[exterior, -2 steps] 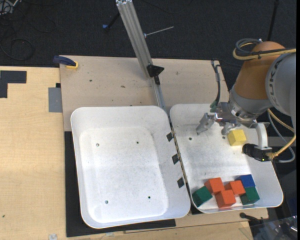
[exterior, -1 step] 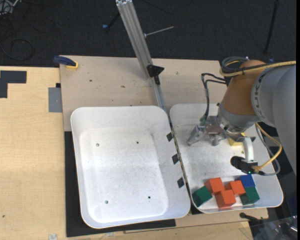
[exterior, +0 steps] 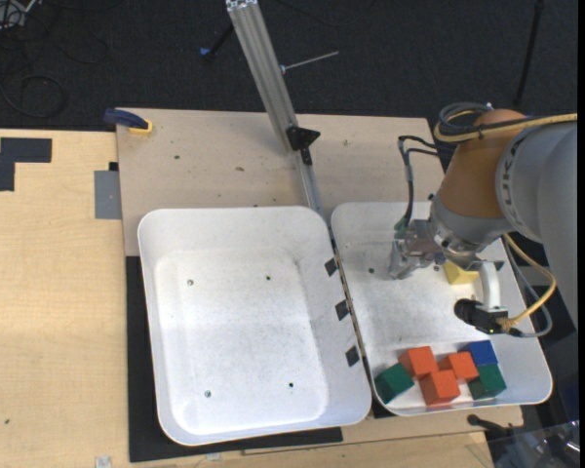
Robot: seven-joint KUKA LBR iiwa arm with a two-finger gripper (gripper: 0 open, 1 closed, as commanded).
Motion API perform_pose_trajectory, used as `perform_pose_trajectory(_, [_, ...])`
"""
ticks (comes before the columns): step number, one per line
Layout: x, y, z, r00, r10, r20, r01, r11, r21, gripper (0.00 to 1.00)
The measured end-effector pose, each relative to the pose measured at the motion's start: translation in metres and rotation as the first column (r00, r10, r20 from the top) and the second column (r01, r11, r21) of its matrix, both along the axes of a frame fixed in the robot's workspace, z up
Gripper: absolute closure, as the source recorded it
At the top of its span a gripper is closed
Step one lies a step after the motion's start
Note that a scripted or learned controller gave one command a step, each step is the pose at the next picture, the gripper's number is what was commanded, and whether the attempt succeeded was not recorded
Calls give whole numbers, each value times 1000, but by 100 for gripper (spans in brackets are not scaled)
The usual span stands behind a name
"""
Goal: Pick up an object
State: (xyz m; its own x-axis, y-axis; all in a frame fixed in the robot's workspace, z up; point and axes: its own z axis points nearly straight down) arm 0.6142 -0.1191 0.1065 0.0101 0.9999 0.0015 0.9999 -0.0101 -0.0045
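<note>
Well inside right bin (exterior: 370, 224): claw (exterior: 403, 264)

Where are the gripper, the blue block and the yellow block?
gripper (exterior: 406, 261): camera view, between its fingertips.
blue block (exterior: 483, 352): camera view, its top face.
yellow block (exterior: 459, 273): camera view, the part beside the arm.

I see two bins side by side on the bench (exterior: 205, 159): the left bin (exterior: 236, 322) and the right bin (exterior: 400, 305), their inner rims touching. A cluster of blocks (exterior: 444, 370) lies in the right bin's near right corner, pieces pressed together. The arm (exterior: 497, 183) reaches in from the right, its gripper (exterior: 407, 258) over the far middle of the right bin. A small block (exterior: 459, 274) lies just beside the gripper, to its right. A slanted rail (exterior: 268, 71) rises behind the bins.
</note>
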Motion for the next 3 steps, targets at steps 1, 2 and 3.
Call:
perform_pose_trajectory(1, [-1, 9, 53, 1000, 14, 7, -14, 1000, -1, 100])
perform_pose_trajectory(2, [-6, 16, 102, 1000, 11, 7, -11, 1000, -1, 100])
perform_pose_trajectory(3, [-8, 11, 165, 1000, 11, 9, -11, 1000, -3, 100])
